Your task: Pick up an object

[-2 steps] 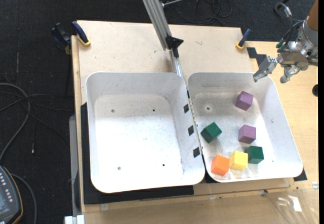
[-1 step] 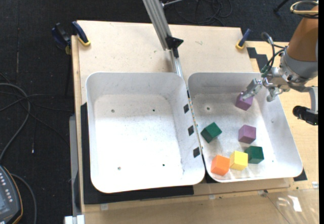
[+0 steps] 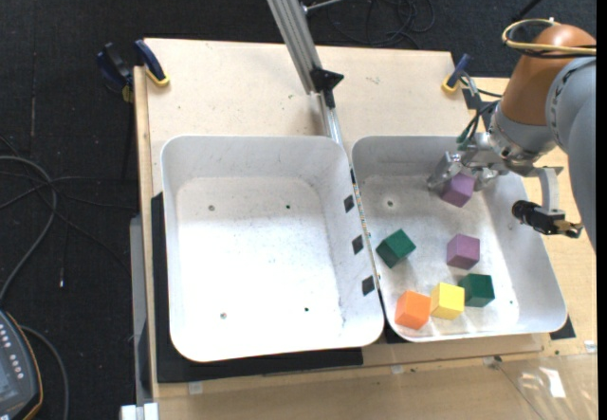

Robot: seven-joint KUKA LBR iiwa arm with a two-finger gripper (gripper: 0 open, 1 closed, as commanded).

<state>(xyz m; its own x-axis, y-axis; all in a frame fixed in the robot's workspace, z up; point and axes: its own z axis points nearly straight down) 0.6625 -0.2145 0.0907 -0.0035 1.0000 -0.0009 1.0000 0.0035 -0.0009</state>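
My gripper (image 3: 459, 177) hangs over the back of the right bin (image 3: 531, 314), with a purple block (image 3: 460, 190) between its fingers, lifted off the bin floor. On the floor below lie a second purple block (image 3: 463, 250), a green block (image 3: 395, 246), a darker green block (image 3: 479, 289), a yellow block (image 3: 449, 300) and an orange block (image 3: 413, 309). The grey arm with its orange band (image 3: 541, 77) reaches in from the right.
The left bin (image 3: 180, 219) stands beside the right one on a wooden bench. A metal pole (image 3: 289, 15) slants up from the divide between the bins. Clamps sit at the bench's back corners (image 3: 144, 63).
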